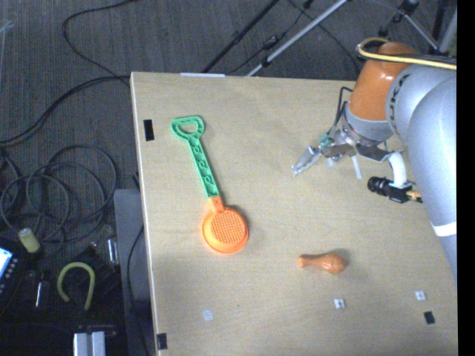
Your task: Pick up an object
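So the gripper [306, 162] is hanging over the upper right part of the tan bench top [260, 288], sticking out leftward and a bit downward from the arm's orange band [375, 87]. The two metal fingers [300, 166] run close together and seem to meet at a thin tip, so it looks pretty much closed, or at most open a sliver. Nothing is sitting between them as far as I can see, and I honestly can't say whether the tip is touching the board or just floating above it. There's a faint shadow right under it, that's all.

Objects, going by where the gripper is:

- A small orange pear-shaped thing [324, 262] with a narrow neck lies flat below the gripper, well apart from it, neck end pointing left.
- A toy strainer [213, 199] lies off to the gripper's left and slightly lower, also well apart. Its green handle [197, 158] has a loop at the top end, roughly level with the gripper, and its round orange mesh head [225, 230] is at the bottom end, lower left of the fingertips.

The two toys are apart from each other too.

The grey arm [434, 147] comes in from the right, with a black fitting [387, 188] poking out just below and right of the gripper.
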`<move>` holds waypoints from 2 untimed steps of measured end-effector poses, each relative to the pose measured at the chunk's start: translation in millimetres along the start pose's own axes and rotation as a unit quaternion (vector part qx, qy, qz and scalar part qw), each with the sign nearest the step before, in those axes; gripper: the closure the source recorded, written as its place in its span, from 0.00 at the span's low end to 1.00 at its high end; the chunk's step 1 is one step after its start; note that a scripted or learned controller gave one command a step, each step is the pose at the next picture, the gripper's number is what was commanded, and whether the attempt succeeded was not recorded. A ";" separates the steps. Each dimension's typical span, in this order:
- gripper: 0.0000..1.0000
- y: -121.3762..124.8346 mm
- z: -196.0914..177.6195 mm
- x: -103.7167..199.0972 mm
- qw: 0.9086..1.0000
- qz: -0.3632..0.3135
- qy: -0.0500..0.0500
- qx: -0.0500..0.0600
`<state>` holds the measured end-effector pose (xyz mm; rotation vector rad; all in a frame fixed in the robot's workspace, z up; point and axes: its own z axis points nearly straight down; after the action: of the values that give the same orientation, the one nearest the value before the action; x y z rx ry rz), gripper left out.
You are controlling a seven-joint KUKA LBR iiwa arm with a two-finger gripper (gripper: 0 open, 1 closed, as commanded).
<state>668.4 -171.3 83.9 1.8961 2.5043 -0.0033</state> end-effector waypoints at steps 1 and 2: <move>0.00 6.7 -0.4 21.3 0.971 -0.239 0.001 -0.002; 0.00 -7.6 -0.3 -4.9 0.993 -0.115 0.001 -0.002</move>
<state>662.3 -178.0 84.3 1.5939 2.7058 0.0028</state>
